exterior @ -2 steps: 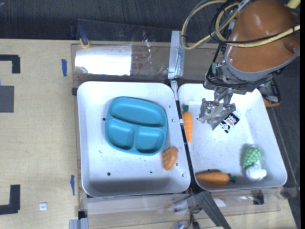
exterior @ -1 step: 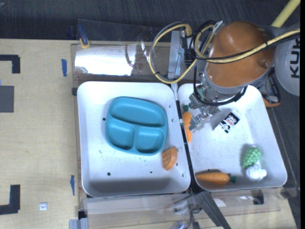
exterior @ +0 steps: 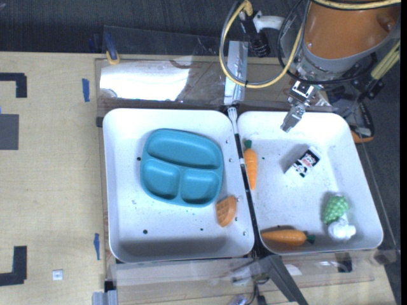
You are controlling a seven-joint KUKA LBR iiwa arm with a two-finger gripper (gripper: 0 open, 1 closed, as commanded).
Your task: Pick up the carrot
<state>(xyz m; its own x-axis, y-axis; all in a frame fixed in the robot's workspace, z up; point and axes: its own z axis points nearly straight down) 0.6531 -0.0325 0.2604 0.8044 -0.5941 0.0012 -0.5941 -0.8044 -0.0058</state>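
Against the left wall of the right bin (exterior: 356, 170), right beside the divider between the two bins, a carrot (exterior: 251, 166) lies lengthwise with its green top pointing to the far side. A second carrot (exterior: 285, 237) lies along the near wall of the same bin, its green end pointing right. Between them, out on the bin floor, sits a small black-and-white box (exterior: 303, 162), tilted at an angle. Toward the right near corner a green leafy toy (exterior: 335, 208) rests just above a white lump (exterior: 342, 230), the two touching. Over the far edge of this bin hangs the gripper (exterior: 294, 116), well apart from either carrot and with nothing in it; from where I stand I cannot tell how far it is open. Above it rises the arm (exterior: 346, 18) with its orange band, wrapped by yellow cable (exterior: 254, 81). Across the divider, the left bin (exterior: 121, 189) holds a blue divided plate (exterior: 182, 166) near its middle and an orange wedge-shaped piece (exterior: 225, 210) close to its near right corner.
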